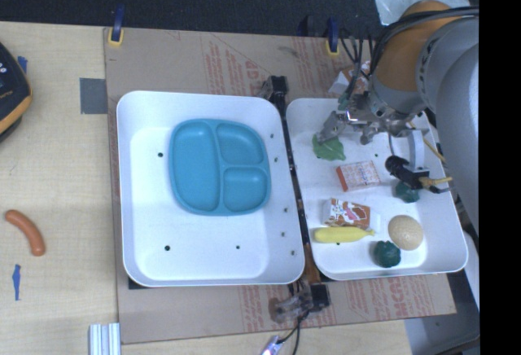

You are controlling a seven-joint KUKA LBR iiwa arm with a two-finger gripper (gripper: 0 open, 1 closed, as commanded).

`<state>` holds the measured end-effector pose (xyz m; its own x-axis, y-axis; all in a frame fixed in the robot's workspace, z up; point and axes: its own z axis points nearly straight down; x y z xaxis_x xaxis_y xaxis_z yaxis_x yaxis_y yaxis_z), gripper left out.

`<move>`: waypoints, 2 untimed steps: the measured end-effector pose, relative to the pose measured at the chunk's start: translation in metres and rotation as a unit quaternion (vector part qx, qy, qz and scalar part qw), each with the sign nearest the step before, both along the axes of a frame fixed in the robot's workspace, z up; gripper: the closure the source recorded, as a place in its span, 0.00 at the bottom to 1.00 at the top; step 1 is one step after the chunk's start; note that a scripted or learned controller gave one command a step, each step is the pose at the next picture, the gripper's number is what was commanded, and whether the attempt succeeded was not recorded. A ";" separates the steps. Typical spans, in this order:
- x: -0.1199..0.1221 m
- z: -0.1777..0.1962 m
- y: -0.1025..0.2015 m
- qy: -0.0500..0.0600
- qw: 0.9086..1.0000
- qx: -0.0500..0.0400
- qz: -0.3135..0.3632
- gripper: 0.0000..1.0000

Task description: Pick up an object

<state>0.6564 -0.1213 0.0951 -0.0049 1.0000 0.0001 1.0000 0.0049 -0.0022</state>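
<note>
Nearest the lens, along the front of the right bin [456, 264]: dark green ball [387, 254] at the front rim; beige egg-shaped piece [404, 232] touching it just behind; yellow banana [342, 236] lying flat to their left; printed snack packet [348, 212] just behind the banana; further back, orange-red box [358, 176] near the bin's middle; green leafy piece [330, 149] toward the back left corner; small dark teal lump [407, 193] by the right wall, under a black stubby part of the arm's tooling.

Left bin [138, 256] side by side with the right one, rims almost touching; blue divided plate [220, 165] lying flat in its back half, three compartments facing up.

Grey arm with orange band [411, 52] reaching in from the right, over the back of the right bin; gripper [352, 124] low at the back of that bin, just above and beside the green leafy piece; fingers lost in a clutter of metal and cables, so cannot tell how far apart, nor whether anything sits between them.

Out on the bench, well apart from both bins: reddish sausage [25, 231] at far left; black and yellow device [10, 97] at the left edge.
</note>
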 end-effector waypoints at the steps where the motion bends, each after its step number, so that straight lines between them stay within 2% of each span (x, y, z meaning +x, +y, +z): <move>1: 0.000 -0.003 0.022 0.001 1.000 0.000 0.000 0.00; 2: 0.000 -0.003 0.028 0.002 1.000 0.000 0.000 0.00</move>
<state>0.6560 -0.0931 0.0918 -0.0042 1.0000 0.0009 1.0000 0.0042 -0.0055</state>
